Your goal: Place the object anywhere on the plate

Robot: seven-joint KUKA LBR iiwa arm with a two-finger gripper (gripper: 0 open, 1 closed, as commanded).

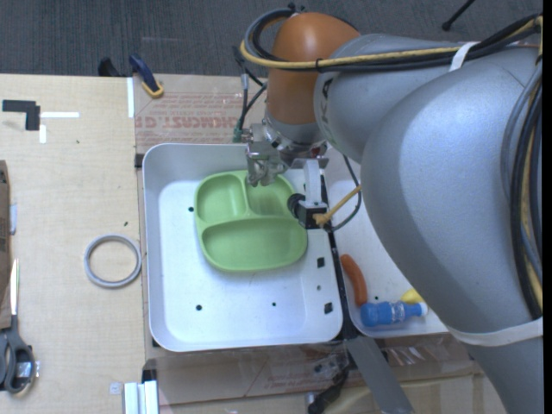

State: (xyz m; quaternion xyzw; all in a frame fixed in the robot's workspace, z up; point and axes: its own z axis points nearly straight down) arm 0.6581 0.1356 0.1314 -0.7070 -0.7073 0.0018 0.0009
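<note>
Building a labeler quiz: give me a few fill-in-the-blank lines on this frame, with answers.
1. The divided plate in the left bin is coloured ____.
2. The gripper hangs above the plate's ____ edge in the camera view.
3. The bottle in the right bin has a body coloured ____.
4. The roll of tape lies on the bench, to the ____ of the left bin in the camera view.

Answers: green; top; blue; left

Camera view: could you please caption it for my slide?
Gripper poised over the green divided plate in the left white bin.
</note>
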